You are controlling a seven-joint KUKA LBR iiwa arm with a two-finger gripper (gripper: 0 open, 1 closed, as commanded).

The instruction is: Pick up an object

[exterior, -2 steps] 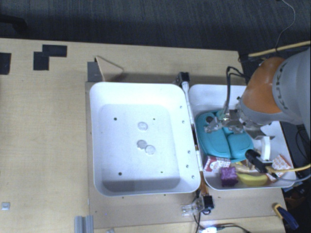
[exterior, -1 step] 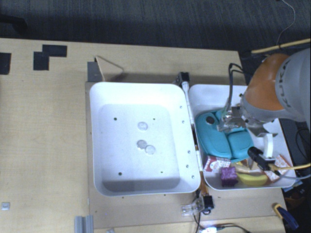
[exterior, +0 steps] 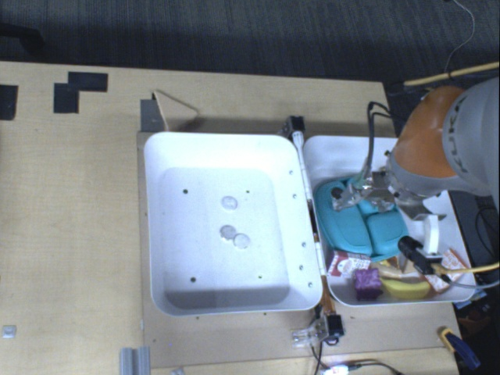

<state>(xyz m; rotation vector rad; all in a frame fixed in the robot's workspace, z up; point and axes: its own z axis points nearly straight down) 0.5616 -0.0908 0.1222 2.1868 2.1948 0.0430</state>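
Teal container [exterior: 353,231], a flat thing with rounded corners, lies in the right bin [exterior: 337,151], and the pincer [exterior: 361,195] sits right over its upper half, so close that from where I stand I cannot say if the two touch. I cannot tell either whether the pincer is clenched or released; the wrist hardware is in the way. Nothing looks lifted: the container rests flat on the bin floor, filling the middle of it.

Behind the pincer the grey arm [exterior: 469,143] comes in from the right, its orange band [exterior: 426,135] hanging over the bin's far right corner.

Just in front of the container, along the near wall, sit a red-and-white packet [exterior: 340,264], a purple block [exterior: 367,281] and a banana [exterior: 406,289], packed close together, the block touching the banana's end.

Across the divide, the left bin [exterior: 195,287] holds three small pale round spots [exterior: 228,202] near its middle, well apart from the pincer. Both bins stand on the tan bench [exterior: 70,209].
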